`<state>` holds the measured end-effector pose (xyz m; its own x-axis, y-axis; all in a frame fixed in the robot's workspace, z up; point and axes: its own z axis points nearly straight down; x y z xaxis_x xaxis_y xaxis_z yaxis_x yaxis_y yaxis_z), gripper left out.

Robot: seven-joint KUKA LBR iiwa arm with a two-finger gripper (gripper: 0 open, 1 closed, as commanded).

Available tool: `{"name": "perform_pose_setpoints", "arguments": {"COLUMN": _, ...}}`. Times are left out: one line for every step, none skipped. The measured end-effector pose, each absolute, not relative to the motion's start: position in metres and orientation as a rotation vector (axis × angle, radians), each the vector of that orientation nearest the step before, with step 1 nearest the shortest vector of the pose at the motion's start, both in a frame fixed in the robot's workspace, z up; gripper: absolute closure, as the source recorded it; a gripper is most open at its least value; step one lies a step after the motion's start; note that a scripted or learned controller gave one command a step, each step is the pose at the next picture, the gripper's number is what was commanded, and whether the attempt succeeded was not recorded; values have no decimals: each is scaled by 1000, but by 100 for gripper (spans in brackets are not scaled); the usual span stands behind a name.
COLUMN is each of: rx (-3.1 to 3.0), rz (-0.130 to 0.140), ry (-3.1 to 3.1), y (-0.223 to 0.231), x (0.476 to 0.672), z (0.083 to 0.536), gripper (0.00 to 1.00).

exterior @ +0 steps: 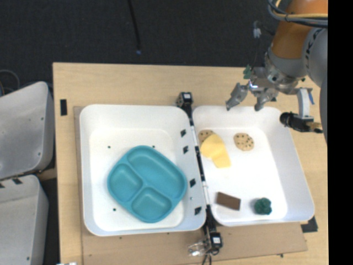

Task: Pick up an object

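The right bin [287,164] holds a yellow wedge-like piece [215,150] near its left wall, with a small cookie [205,135] just behind it. A second chocolate-chip cookie [243,141] lies further right. At the front are a brown bar [228,201] and a small dark green lump [263,206]. My gripper [247,100] hangs above the back rim of the right bin, fingers spread open with nothing between them, well clear of all the objects.
The left bin [94,148] carries a blue divided tray [145,183]. A row of black clips [194,164] runs along the seam between the bins. Wooden bench [138,81] surrounds both bins.
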<state>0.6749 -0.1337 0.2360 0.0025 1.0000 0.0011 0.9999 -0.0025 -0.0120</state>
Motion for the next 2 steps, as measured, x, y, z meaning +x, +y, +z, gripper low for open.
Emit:
{"name": "perform_pose_setpoints", "arguments": {"rx": -2221, "rz": 0, "ry": -2224, "y": -133, "x": 677, "z": 245, "gripper": 0}}
{"name": "perform_pose_setpoints", "arguments": {"rx": -2223, "rz": 4, "ry": -2222, "y": -134, "x": 679, "z": 204, "gripper": 0}}
